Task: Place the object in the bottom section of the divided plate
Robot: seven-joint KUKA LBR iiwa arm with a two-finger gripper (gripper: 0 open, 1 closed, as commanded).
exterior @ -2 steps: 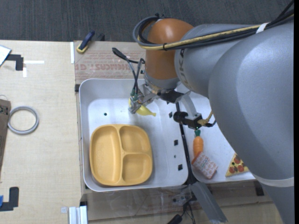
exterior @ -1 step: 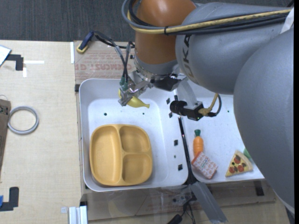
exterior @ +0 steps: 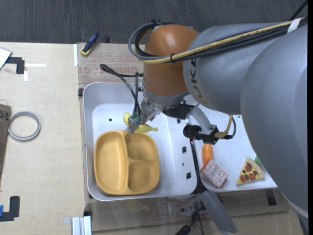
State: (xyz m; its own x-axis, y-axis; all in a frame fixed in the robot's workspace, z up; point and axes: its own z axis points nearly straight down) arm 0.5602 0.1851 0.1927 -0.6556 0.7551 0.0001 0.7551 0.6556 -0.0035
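Yellow banana (exterior: 142, 128) lying on the floor of the left white bin (exterior: 98, 102), just above the top rim of the tan divided plate (exterior: 127, 161), touching or nearly touching it. Gripper (exterior: 133, 123) down at the banana's left end, fingers narrowly parted around that end as far as could be told; a firm hold not clear. Plate with one long section on the left and two smaller ones on the right. Orange carrot (exterior: 207, 152), red-and-white packet (exterior: 214, 174) and pizza slice (exterior: 249, 172) in the right bin (exterior: 230, 185). Tape roll (exterior: 23, 126) on the worktop (exterior: 44, 180), well left.
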